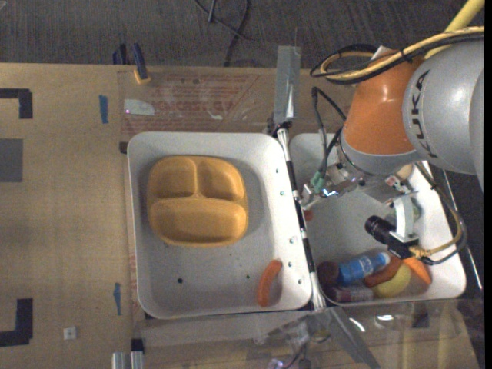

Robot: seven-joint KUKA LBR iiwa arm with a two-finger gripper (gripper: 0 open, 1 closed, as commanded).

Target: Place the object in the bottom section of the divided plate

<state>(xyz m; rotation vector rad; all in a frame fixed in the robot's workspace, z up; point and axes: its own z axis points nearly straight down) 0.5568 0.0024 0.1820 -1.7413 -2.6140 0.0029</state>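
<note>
The gripper [327, 187] hangs over the right bin [453, 279] near its left wall (whether it grips anything cannot be told), while the orange carrot [268, 283] lies in the left bin [146, 283], below-right of the divided plate [197, 200], well apart

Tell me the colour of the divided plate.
Yellow-orange; the divided plate shows plainly in the camera view, in the left bin.

The arm [453, 98] is grey with black KUKA lettering [419, 118], a glossy orange band [380, 110] above the wrist, and yellow and black cables [361, 58] looped across it.
</note>
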